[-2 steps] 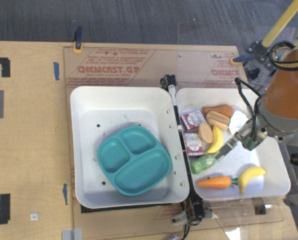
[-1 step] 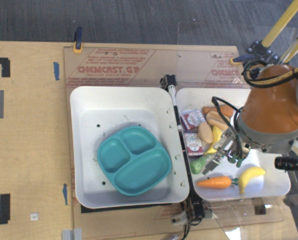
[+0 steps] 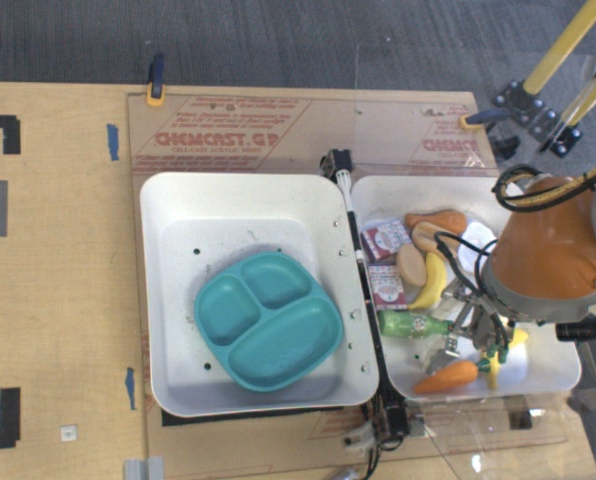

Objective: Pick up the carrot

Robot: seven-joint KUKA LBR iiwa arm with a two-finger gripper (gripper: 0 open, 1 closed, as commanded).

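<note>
The orange carrot (image 3: 448, 376) lay near the front edge of the right white bin (image 3: 558, 373), touching nothing above it. The gripper (image 3: 475, 336) hung just above and beside it; whether it was spread or pressed together could not be told. A teal 3-compartment plate (image 3: 268, 320) sat in the left white bin (image 3: 168, 268).

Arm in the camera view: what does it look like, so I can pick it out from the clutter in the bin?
A broad orange band wraps the arm above the wrist, with a black cable looping beside it. Below sits a grey metal gripper.
</note>
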